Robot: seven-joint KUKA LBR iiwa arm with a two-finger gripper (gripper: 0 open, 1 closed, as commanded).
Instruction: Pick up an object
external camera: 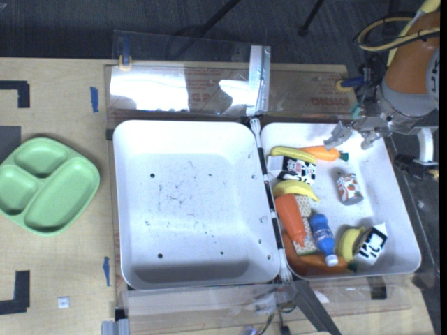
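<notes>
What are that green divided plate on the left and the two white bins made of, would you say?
The green divided plate looks like moulded plastic: one even pastel colour, soft rounded ridges, a dull sheen. The left white bin and the right white bin also look like plastic, smooth with rounded corners; the left one's floor shows fine grey scuffs. Coated metal cannot be ruled out.

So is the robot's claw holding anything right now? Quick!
Gripper: open, holding nothing; it hangs over the back of the right bin, just above the carrot.
</notes>
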